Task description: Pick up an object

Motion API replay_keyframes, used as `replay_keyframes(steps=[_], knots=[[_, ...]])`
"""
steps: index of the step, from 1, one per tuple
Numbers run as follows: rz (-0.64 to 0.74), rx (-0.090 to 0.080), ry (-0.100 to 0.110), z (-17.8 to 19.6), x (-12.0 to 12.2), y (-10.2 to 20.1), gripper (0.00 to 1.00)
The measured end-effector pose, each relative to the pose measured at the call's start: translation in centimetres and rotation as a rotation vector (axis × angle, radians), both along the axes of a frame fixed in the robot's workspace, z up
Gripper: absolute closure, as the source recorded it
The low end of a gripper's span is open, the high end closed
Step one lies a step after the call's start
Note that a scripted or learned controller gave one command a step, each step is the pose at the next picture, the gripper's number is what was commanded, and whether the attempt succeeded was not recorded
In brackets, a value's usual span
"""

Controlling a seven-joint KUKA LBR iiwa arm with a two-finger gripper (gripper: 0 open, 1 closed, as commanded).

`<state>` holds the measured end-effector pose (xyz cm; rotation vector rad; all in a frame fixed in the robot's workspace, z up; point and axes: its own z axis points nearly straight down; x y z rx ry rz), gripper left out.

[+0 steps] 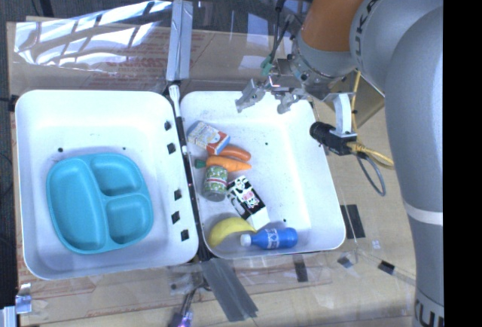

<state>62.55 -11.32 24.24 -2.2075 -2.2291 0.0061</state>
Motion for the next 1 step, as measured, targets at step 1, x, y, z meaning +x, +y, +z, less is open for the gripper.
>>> replay_keyframes(steps=[1], knots=[[0.035,0.000,0.001,-8.99,-2.38,1.34,0.00]])
